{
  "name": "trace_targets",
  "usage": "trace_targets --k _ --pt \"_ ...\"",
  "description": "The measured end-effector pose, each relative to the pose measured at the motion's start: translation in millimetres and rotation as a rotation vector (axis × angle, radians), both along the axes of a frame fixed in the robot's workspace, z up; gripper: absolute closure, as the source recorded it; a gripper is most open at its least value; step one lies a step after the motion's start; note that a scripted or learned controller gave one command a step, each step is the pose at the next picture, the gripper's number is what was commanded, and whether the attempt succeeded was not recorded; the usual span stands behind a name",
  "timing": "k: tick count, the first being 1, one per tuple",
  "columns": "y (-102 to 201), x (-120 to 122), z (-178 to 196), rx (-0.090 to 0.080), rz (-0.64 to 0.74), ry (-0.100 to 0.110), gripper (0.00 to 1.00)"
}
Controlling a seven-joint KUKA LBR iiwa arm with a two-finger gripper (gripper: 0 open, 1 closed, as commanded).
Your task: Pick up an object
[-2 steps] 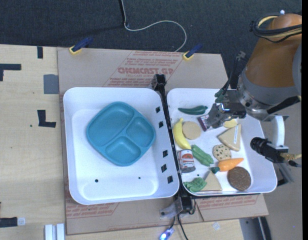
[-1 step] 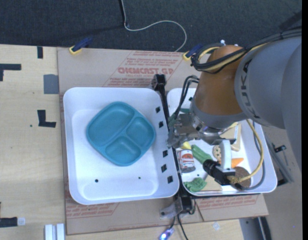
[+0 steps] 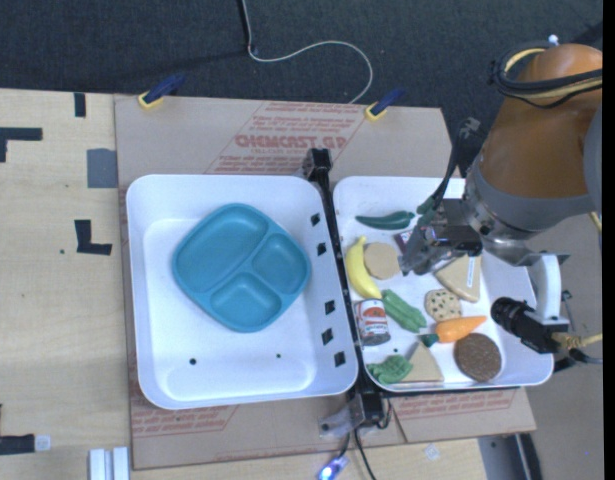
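Observation:
My gripper (image 3: 427, 251) hangs over the right bin (image 3: 517, 378), above its upper middle, just right of a tan round cookie-like piece (image 3: 381, 260). Toy foods lie in that bin: a yellow banana (image 3: 361, 269), a green chili pepper (image 3: 385, 220), a green pickle (image 3: 403, 310), a small can (image 3: 373, 322), a chocolate-chip cookie (image 3: 443, 303), an orange carrot (image 3: 457, 328), a brown round patty (image 3: 478, 357), a cheese wedge (image 3: 463, 278) and a sandwich slice with a leafy green (image 3: 405, 368). No object shows between the gripper's dark parts.
The left bin (image 3: 147, 288) holds a blue divided plate (image 3: 242, 266). A black divider with clips (image 3: 331, 268) runs between the bins. The orange and grey arm (image 3: 542, 138) covers the right bin's upper right. A black fitting (image 3: 522, 325) sits at its right rim.

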State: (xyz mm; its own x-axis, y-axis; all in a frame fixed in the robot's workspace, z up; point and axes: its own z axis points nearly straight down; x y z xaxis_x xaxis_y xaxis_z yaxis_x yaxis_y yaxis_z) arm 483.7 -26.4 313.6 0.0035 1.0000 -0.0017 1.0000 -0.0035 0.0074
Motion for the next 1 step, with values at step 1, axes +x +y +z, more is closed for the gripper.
trace_targets --k 1 --pt "61.2 -1.6 -67.6 0.002 0.009 0.016 1.0"
